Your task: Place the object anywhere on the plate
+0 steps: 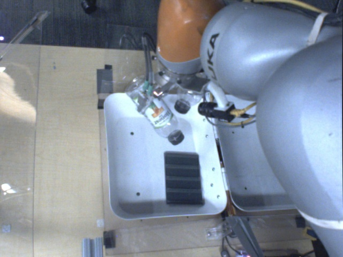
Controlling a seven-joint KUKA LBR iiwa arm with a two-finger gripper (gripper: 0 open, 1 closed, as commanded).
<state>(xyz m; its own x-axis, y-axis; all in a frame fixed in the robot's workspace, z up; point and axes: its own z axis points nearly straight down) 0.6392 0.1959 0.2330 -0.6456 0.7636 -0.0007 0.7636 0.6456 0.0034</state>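
Note:
A clear plastic bottle (159, 116) with a white, orange and green label and a dark cap hangs tilted over the far part of the left bin (122, 159). Its upper end reaches past the bin's far left corner, and its cap points down toward the bin's middle. My gripper (162, 97), below the orange band, is shut on the bottle's upper half. The plate (183, 178) is a dark ribbed rectangle lying flat in the near half of the same bin, a short way nearer the camera than the bottle's cap.
The right bin (241, 170) lies beside the left one and is mostly covered by the arm's large grey body (278, 90). Black brackets sit by the left bin's far left corner. A wooden bench top spreads to the left.

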